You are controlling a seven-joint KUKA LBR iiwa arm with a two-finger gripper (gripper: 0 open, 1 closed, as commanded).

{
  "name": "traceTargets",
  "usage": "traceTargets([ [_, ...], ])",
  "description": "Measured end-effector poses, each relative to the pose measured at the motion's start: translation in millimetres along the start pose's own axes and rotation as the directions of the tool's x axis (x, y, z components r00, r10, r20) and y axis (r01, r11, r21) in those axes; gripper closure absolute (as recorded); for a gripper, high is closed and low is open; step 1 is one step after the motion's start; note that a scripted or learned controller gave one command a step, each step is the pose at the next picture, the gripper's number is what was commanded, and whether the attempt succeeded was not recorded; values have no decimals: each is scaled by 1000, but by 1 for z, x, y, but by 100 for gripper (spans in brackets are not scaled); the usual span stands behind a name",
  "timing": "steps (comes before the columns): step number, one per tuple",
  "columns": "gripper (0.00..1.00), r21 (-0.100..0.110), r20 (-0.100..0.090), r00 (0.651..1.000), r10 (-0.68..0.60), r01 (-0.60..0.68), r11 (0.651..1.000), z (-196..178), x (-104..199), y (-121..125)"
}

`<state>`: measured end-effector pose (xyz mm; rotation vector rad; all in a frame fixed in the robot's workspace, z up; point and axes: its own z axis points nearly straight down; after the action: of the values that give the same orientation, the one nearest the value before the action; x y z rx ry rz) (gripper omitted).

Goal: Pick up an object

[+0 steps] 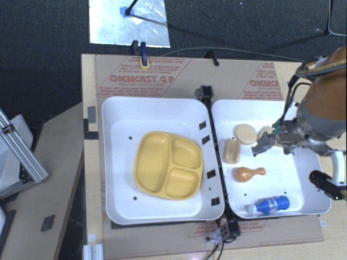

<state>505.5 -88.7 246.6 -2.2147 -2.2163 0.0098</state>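
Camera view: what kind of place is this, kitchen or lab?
Probably a robotics lab bench, not a kitchen: two white bins on a Chemcast-printed board, toy-like items such as a yellow divided plate, and an arm's tool over the right bin.

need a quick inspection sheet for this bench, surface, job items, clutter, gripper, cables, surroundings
surface: two white bins side by side, left bin and right bin, on a cardboard sheet over the bench.
job's things: in the right bin, a round tan piece, a tan block, an orange drumstick-shaped toy and a blue bottle lying on its side; none held.
clutter: yellow divided plate in the left bin.
grippers: gripper above the right bin, beside the round tan piece, nothing between its fingers.
cables: black cable along the cardboard's far edge.
surroundings: dark floor, a shiny metal sheet, an aluminium rail at left.
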Motion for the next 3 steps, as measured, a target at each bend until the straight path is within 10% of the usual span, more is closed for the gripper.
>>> traceTargets([
  [1,0,-12,1,1000,-2,2,1000,-6,0,2],
  [3,0,-6,0,1000,1,-1,1000,100,-1,-8],
])
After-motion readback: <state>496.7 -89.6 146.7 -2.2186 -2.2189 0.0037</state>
